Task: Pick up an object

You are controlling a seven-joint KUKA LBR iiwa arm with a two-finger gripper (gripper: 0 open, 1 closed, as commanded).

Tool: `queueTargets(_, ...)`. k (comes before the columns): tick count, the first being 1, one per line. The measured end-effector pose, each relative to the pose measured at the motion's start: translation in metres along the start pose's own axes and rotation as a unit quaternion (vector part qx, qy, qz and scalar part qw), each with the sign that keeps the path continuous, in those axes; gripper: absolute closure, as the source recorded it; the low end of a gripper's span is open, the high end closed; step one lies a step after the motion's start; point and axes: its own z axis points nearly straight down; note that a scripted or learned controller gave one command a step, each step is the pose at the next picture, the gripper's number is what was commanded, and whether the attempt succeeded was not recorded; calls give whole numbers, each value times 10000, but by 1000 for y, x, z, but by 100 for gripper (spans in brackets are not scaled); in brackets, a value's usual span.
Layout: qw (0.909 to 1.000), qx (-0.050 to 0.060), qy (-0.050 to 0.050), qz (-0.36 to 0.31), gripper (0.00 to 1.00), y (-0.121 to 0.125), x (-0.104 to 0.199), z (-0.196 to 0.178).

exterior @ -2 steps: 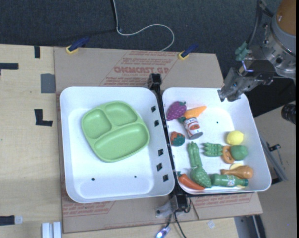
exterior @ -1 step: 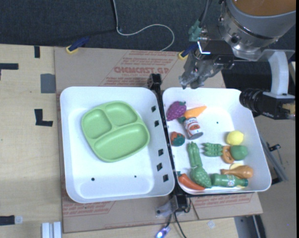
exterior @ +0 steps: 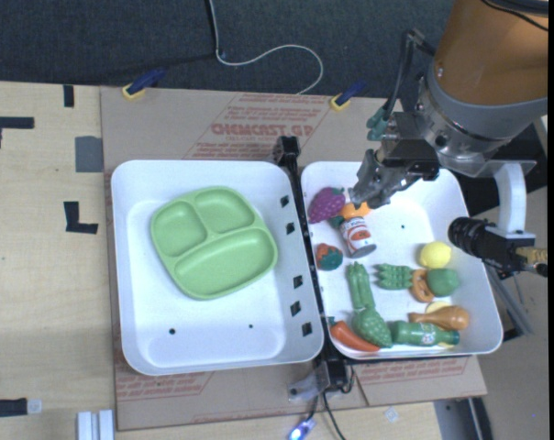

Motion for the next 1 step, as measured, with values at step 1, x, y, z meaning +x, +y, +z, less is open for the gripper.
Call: queueTargets(1,10000,-76,10,-23,100,0,-15,-65)
